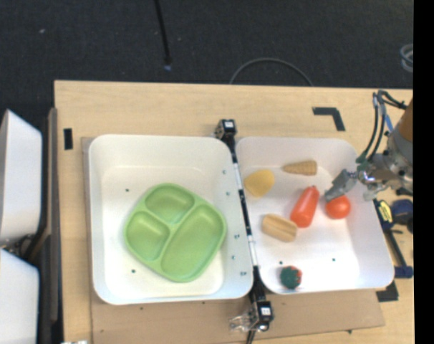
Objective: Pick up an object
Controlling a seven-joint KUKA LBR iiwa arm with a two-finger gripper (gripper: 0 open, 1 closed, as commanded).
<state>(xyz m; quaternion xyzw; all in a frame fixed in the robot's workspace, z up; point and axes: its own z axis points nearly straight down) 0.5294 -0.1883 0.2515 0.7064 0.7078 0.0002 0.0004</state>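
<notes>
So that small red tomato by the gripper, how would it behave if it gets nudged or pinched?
The red tomato looks round and smooth, so a nudge would probably send it rolling across the right bin's flat floor. Its glossy skin may slip from the gripper unless pinched squarely. It looks like a toy, so probably light and stiff.

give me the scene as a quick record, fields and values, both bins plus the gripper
left bin: holds a green divided plate, three compartments
right bin: holds six toy foods
yellow piece: near the divider, upper left
tan cone: near the far wall
red-orange carrot-like piece: centre, tilted
red tomato: right of it, just below the gripper
tan bread roll: below the carrot-like piece
green and red piece: near wall
gripper: over the right bin's right side, next to the tomato; grip state unclear
</notes>
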